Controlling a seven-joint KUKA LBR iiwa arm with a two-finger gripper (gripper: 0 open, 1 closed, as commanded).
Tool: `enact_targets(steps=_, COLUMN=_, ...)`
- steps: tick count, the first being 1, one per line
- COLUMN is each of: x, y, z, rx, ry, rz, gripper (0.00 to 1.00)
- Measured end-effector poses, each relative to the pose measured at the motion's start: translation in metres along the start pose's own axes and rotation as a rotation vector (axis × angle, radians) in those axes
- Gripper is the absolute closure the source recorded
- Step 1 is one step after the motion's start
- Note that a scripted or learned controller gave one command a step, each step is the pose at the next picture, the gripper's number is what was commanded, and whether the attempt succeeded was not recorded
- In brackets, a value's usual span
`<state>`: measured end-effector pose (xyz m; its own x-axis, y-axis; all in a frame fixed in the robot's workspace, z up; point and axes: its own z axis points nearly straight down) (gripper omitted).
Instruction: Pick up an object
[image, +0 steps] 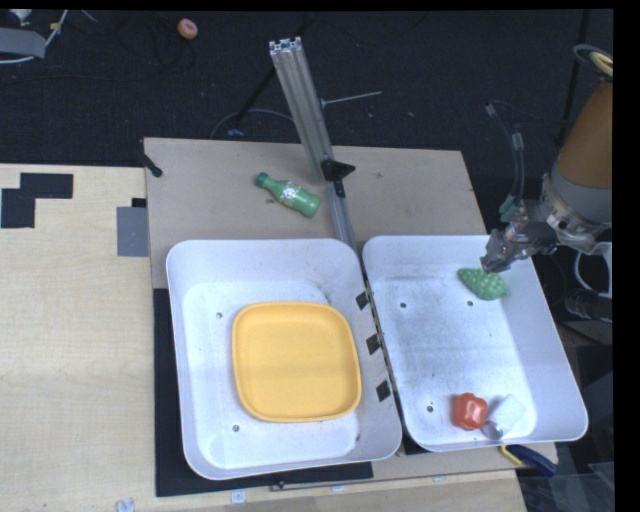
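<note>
A green bumpy object (485, 285) lies in the far right part of the right bin (450, 340). My gripper (497, 260) hangs just above its far edge, reaching in from the right, and may be touching its top. A red object (468, 411) rests near the right bin's front edge, with a pale object (506, 412) beside it on the right. A yellow square plate (297, 360) lies flat in the left bin (200, 290).
A green bottle (288, 194) lies on its side on the bench behind the left bin. A metal rail (310, 110) runs at a slant from the back down to the gap between the bins. Black clips (372, 343) sit along the shared bin wall.
</note>
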<state>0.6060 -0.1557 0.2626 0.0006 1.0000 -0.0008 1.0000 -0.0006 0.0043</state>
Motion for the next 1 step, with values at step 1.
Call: enact_targets(steps=1, x=0.0481, y=-0.024, z=0.0092, rx=0.005, ry=0.002, rz=-0.003, gripper=1.0)
